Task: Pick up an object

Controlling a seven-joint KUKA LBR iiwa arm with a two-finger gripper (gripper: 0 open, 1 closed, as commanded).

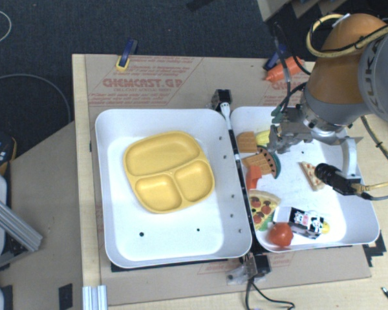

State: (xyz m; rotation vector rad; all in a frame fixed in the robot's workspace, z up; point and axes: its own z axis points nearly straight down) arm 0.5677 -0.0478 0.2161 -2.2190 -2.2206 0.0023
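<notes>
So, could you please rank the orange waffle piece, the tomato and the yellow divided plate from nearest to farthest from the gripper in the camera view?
From the gripper:
1. Orange waffle piece, just below it, right bin.
2. Tomato, right bin's near edge.
3. Yellow divided plate, left bin.

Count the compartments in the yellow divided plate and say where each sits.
3. In the yellow divided plate in the left bin: one large compartment across the far side, and two smaller ones on the near side, one left and one right.
</notes>
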